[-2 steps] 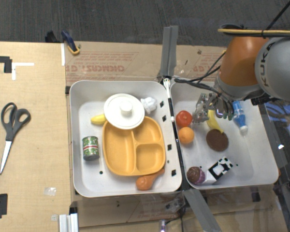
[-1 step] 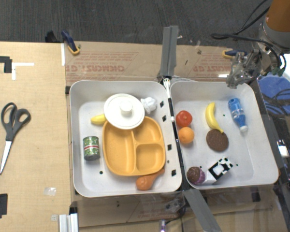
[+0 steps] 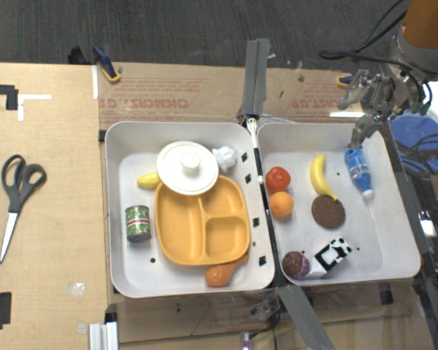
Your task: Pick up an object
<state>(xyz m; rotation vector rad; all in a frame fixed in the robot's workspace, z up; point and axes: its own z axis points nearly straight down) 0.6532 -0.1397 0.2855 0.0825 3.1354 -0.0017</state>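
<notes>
Wooden counter (image 3: 51, 268) with cardboard laid under two white bins, and I'll place everything relative to the divider (image 3: 257, 195) where the bins meet. Far left of it, out on the bare counter, lies a pair of scissors (image 3: 16, 195), nothing to worry about. In the left bin (image 3: 115, 217), working toward the divider: a small green can (image 3: 137, 222), a yellow piece (image 3: 149, 180) peeking from under a white lid (image 3: 187, 167), and a big orange divided tray (image 3: 202, 221) with an orange-brown lump (image 3: 220, 274) at its near edge. Just right of the divider sit a red tomato (image 3: 278, 178) and an orange (image 3: 281, 204) touching each other, so a grab there could nudge one and roll both. Further right are a banana (image 3: 319, 176), a brown disc (image 3: 328, 211), a purple ball (image 3: 295, 264) and a black-and-white block (image 3: 332, 254), all fairly close together. Farthest from the divider is the blue bottle (image 3: 358, 170), lying tilted near the right bin's (image 3: 394, 261) back corner, and that's my guess for the target, since the claw (image 3: 366, 126) hangs just above its upper end. I honestly can't tell whether the claw is spread or pinched from this angle, and nothing is visibly between its tips. Risks as I see them: the bottle is round and slick, so it could squirt sideways, and it's close to the bin wall, so the claw may clip the rim or pin the bottle against it.
</notes>
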